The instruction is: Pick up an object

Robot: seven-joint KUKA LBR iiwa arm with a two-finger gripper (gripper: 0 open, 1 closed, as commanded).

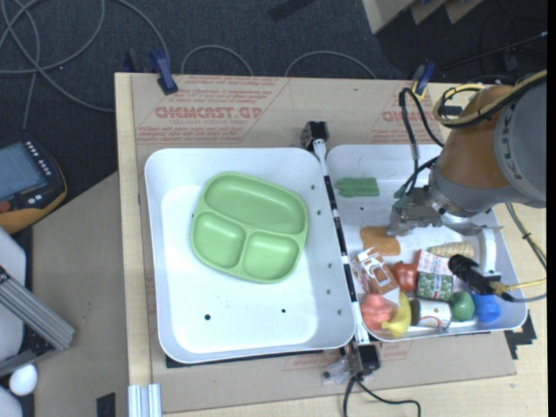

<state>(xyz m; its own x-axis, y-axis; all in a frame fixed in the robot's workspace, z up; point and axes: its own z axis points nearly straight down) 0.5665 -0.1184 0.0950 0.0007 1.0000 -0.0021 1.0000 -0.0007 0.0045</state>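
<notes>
Orange, the flat food piece (380, 240) is positioned near the right bin's (346, 156) left wall, just below-left of the gripper (408, 216), whose opening cannot be told and in which nothing is seen held.

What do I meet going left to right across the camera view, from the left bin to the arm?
Left bin → green divided plate → green block → gripper → arm's orange band.
</notes>
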